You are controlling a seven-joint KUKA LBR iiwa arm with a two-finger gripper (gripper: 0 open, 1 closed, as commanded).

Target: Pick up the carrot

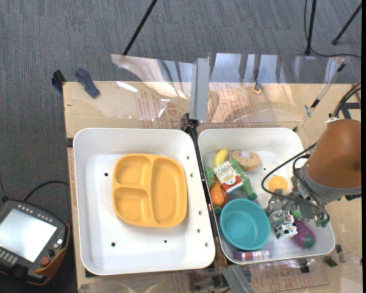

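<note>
Carrot [216,195], a small orange plastic piece, lies at the left wall of the right white bin [293,136], wedged between a teal bowl [244,224] and a red-and-white carton [229,177]. We judge the approach step unfinished. Our gripper [287,215] hangs low over the bin's right half, near a purple toy [305,237]; its state we cannot tell. Next it must cross past the bowl.

A yellow divided plate [150,190] lies in a white bin [85,163]; the bowl [244,224] is teal.
</note>
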